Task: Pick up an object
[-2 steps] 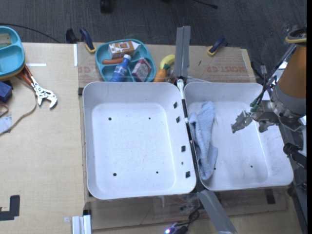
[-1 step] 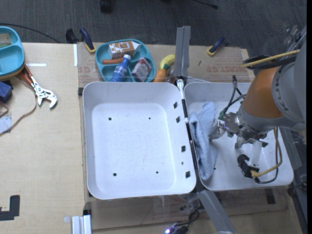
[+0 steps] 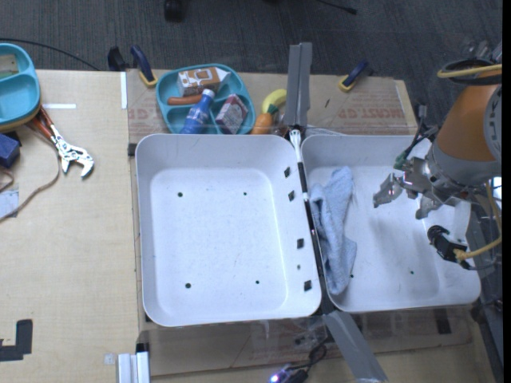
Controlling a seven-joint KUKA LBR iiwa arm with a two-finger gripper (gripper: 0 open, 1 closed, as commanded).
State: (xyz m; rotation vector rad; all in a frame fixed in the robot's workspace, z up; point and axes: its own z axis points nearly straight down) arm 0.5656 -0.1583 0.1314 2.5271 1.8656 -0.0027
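Well, blue cloth [image 3: 335, 228] lies lengthwise along right bin [image 3: 399, 290] left wall; tool [image 3: 406, 199] open, holding nothing

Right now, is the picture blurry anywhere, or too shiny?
In the camera view, the left bin and the blue-grey cloth look sharp under soft, even light with faint shadows and no strong glare; the gripper is a little smeared, so its fingers are hard to read.

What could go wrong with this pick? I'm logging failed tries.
The only thing in the right bin is a limp blue cloth slumped against its left wall, so a grasp could snag just a fold or scrape the wall. The gripper hangs over bare floor, well to the cloth's right.
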